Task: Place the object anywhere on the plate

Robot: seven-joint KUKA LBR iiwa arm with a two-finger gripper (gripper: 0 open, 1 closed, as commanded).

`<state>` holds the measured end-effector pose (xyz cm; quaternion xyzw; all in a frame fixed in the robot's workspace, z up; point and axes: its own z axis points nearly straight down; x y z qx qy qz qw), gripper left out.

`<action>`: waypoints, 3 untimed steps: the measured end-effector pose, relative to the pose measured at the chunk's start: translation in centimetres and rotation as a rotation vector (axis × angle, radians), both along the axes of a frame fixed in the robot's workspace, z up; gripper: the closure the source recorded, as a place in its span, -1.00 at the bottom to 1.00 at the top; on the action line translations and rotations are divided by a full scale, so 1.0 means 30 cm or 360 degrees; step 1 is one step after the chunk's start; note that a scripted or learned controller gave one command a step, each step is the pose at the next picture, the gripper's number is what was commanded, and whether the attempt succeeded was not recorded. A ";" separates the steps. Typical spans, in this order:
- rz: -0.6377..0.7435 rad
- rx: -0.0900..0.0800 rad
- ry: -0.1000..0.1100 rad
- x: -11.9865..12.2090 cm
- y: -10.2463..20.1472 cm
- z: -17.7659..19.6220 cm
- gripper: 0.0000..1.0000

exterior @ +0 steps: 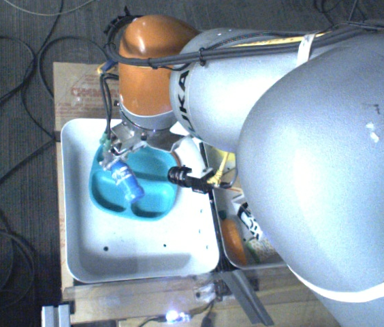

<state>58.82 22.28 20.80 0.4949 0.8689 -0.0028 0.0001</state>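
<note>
Huge grey arm (pixel 301 135) hogs the whole right side of the frame since it's closest to the lens, with its orange band (pixel 148 60) up near the top centre. Below that band the gripper (pixel 114 157) points down into the left white bin (pixel 76 251), right over the upper-left part of a blue plate (pixel 152 196). A small blue object (pixel 127 182) with a white label sits on the plate just under the fingertips, tilted. Whether the fingers are actually pinching it or just hovering against it, can't tell from this angle. Something orange (pixel 233 240) and a printed packet (pixel 250 227) peek out in the right bin (pixel 227 259) under the arm. Black cables (pixel 15 53) snake over the dark floor at left.
</note>
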 end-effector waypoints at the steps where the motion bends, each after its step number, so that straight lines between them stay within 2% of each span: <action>1: -0.0033 0.0002 0.0000 0.048 -0.139 0.014 1.00; 2: -0.0092 0.0003 0.0002 -0.017 -0.001 -0.008 1.00; 3: -0.0146 0.0001 -0.0004 0.058 -0.015 0.350 1.00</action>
